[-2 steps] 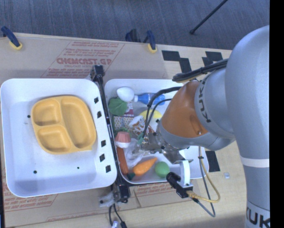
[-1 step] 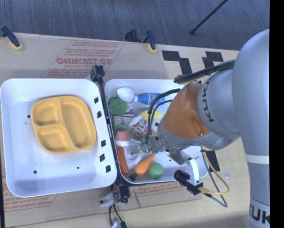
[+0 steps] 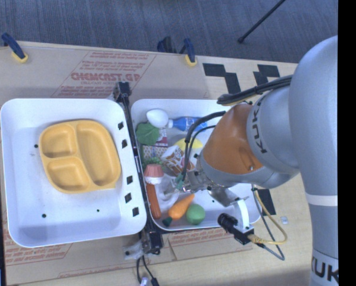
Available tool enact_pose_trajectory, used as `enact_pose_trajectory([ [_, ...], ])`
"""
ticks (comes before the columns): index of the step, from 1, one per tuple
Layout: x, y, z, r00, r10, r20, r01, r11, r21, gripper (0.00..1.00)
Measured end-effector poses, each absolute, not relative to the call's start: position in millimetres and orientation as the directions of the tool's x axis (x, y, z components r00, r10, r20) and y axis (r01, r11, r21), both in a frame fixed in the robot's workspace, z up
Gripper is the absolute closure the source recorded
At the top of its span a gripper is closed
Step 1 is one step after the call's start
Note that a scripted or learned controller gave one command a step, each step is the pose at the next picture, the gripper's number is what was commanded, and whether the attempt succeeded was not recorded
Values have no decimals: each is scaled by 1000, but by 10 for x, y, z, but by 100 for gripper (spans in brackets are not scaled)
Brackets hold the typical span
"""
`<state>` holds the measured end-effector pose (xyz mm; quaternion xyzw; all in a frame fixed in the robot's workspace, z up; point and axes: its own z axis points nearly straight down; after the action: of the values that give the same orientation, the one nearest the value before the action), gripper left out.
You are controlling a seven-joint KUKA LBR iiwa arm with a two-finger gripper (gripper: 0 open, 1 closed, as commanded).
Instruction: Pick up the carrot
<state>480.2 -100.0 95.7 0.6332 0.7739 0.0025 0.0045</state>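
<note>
The claw point(image 3: 187, 182), its state untellable to us, hangs at twelve o'clock of the small tapered orange plastic carrot point(image 3: 181, 207), which we judge light, stiff, slick, best pinched mid-body.

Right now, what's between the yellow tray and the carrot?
In the camera view, the black clips along the seam where the two bins meet, then a red sausage lie between the yellow tray and the carrot.

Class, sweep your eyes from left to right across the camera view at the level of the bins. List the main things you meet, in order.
Left bin → yellow tray → sausage → carrot → orange band → grey arm
</note>
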Motion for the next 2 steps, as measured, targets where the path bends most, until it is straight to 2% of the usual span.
enact_pose_trajectory([
  [1, 4827, -961, 1453, 136, 991, 1, 991, -136, -2, 100],
  [2, 4825, -961, 1451, 136, 991, 1, 991, -136, -3, 0],
])
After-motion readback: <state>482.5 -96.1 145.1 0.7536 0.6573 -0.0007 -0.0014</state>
